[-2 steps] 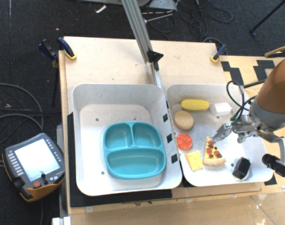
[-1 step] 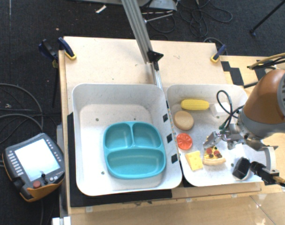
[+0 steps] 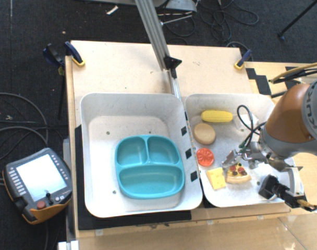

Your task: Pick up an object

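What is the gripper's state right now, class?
Gripper: in the right bin, right above the pizza slice; open or closed cannot be told.

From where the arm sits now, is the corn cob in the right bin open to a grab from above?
Probably yes. The corn cob lies alone near the bin's back wall, apart from the round bun, with nothing over it.

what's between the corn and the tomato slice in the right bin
In the camera view, the round tan bun lies between the corn above it and the tomato slice below it.
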Tool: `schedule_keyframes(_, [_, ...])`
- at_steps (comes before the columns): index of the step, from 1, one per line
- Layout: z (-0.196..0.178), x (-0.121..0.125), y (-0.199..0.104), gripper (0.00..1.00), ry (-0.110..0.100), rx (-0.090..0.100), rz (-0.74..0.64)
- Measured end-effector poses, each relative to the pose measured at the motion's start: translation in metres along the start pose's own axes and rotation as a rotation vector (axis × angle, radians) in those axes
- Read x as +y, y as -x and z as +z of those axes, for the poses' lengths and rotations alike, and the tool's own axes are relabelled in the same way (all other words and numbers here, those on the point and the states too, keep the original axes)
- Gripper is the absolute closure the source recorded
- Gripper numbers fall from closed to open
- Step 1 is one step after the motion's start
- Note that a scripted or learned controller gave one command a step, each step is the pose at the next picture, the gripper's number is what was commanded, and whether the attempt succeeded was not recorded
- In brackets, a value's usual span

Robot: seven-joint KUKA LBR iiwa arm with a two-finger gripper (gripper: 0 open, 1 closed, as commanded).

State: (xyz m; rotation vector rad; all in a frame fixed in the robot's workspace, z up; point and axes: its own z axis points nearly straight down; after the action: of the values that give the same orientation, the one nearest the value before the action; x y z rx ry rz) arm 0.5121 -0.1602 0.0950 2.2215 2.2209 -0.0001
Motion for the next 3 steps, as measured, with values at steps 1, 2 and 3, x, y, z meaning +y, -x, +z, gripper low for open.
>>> schedule_keyframes(1, [-0.011, 0.001, 0.0, 1.0, 0.002, 0.0, -0.001])
schedule_keyframes(2, [-0.074, 0.006, 0.002, 1.0, 0.006, -0.002, -0.003])
schedule_keyframes(3, [-0.118, 0.006, 0.008, 1.0, 0.005, -0.002, -0.003])
